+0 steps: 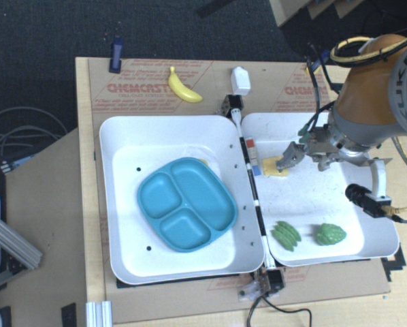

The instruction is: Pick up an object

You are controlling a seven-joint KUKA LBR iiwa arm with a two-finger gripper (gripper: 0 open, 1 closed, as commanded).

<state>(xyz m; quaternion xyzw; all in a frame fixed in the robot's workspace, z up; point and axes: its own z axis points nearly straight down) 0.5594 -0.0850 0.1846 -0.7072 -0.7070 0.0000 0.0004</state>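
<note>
A: Claw [290,157] status?

B: Positioned low over the right bin [373,251], near its upper left corner, directly beside a small yellow block [278,169]. Finger spacing: cannot tell, masked by the wrist housing. Nothing visibly clamped.

A: Nearest target?

B: Yellow block, resting on the bin floor close to the divider between the bins. Probably light and rigid, judging by its flat faces. Recommended hold: across two opposite flat sides, not the corners. Risk: wall close by, limited room on the divider side.

A: Other candidates in the same bin?

B: Two green items along the lower edge: a leafy piece [286,234] on the left, a lumpy piece [331,234] on the right, well apart from the claw. Likely light plastic with uneven surfaces; slip probable unless taken across the narrowest width.

A: Further out?

B: Left bin [122,142]: blue divided plate [185,202], wide and shallow, hard to grip except at the rim. On the counter [88,182] above the bins: a banana [183,88], smooth and curved.
</note>
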